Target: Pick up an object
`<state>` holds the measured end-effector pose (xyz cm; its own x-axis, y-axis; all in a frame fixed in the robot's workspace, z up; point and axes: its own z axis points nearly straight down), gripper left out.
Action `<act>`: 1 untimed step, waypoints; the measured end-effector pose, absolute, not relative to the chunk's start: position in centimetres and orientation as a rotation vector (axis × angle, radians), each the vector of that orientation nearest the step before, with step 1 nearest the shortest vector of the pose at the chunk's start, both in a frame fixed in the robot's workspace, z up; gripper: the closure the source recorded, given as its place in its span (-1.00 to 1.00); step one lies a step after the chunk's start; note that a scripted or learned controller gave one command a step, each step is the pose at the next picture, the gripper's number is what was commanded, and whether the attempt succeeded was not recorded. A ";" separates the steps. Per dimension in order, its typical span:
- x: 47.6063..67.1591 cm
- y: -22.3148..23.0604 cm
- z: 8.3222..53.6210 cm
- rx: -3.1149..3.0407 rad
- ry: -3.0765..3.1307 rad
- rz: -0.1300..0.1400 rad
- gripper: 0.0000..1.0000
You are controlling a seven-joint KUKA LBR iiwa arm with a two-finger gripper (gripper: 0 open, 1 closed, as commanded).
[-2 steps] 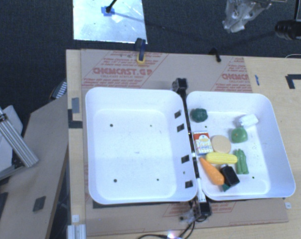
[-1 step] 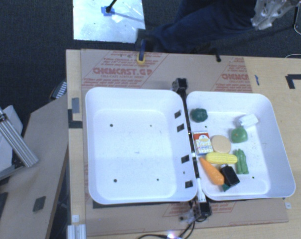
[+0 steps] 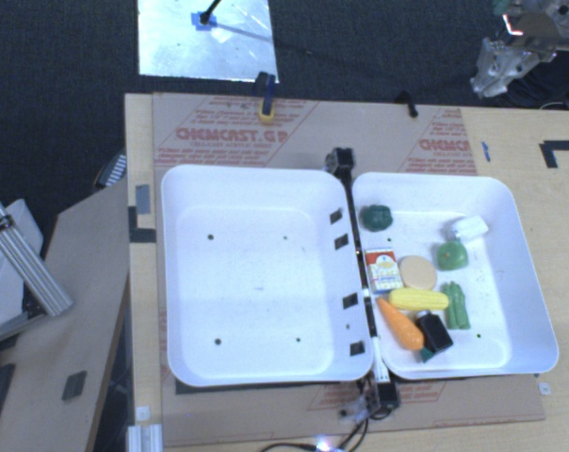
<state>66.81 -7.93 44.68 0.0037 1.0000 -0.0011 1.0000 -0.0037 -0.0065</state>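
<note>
Nearest, a small black block [image 3: 434,332] is lying beside an orange plastic carrot [image 3: 400,323] in the shallow white right bin [image 3: 529,281], crowding its near-left corner. Just beyond, a yellow corn cob [image 3: 418,299], a green ridged vegetable [image 3: 456,306], a red-and-white printed carton [image 3: 383,271] (print unreadable) and a tan round disc [image 3: 417,272] are clustering. Open floor is remaining along the right wall. The shallow white left bin [image 3: 186,281] is adjoining. Farther, cardboard [image 3: 233,132] is reading "CHEMCAST GP". Far right, the grey gripper [image 3: 496,69] is hovering off-bin; grip state: cannot tell.
</note>
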 end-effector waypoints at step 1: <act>63.3 -6.7 54.2 -2.223 -2.234 -0.014 1.00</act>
